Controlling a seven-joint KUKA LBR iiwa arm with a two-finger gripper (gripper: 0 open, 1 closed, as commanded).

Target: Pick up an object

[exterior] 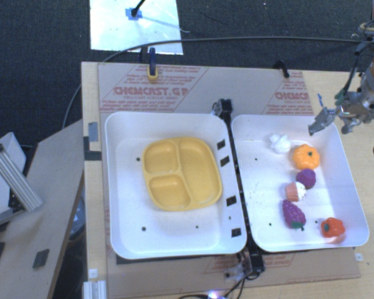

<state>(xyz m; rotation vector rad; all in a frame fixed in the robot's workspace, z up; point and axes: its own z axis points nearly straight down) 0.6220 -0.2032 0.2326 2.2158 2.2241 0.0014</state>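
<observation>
Bench w/ bins [174,245]; pincer [334,121] open above right bin [355,195].

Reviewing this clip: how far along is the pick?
Nothing is picked yet. The gripper hangs open above the right bin's top right corner, nothing between its fingers. The orange pumpkin and the other toys lie in that bin. Descent, grasp and lift remain.

arm [373,73] — cropped at right edge

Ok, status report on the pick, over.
Pincer open, holding nothing, above right bin's far right corner. Toy pumpkin nearest, untouched. Nothing in the way.
</observation>
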